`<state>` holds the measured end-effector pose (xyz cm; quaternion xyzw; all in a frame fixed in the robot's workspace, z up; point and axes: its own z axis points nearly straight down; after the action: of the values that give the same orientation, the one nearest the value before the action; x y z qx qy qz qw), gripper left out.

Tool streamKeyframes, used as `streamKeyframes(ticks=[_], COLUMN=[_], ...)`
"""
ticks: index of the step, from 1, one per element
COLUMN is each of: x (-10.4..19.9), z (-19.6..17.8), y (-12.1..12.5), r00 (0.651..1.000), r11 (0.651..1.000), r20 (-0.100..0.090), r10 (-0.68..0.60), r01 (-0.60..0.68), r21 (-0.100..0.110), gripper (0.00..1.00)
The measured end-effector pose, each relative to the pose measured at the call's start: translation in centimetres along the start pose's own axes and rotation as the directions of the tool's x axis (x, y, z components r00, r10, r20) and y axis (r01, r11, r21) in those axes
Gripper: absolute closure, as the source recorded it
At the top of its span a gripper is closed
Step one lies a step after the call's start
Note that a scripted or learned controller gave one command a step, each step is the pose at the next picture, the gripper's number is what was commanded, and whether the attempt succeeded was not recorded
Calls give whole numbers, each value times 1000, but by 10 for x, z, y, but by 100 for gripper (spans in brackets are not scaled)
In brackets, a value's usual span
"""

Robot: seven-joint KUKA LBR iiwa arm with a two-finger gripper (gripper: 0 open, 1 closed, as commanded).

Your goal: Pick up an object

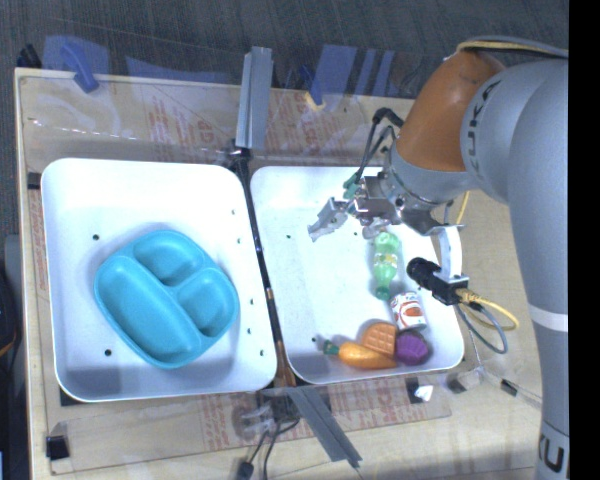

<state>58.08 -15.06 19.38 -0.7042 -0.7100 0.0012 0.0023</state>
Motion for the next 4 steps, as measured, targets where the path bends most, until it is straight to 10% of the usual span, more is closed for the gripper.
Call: streamKeyframes(ticks=[1, 2, 3, 4], x=[-27, -58, -55, -59], z=[103, 101, 90, -5], y=[38, 76, 78, 76], r00=[1000, 1000, 1000, 1000], r11=[1000, 1000, 1000, 1000], r20=[2, 1, 1, 2], r10=[-1, -3, -13, 0], r01=[1, 3, 13, 0], r21=[0, -4, -3, -6], gripper=[0, 0, 100, 100])
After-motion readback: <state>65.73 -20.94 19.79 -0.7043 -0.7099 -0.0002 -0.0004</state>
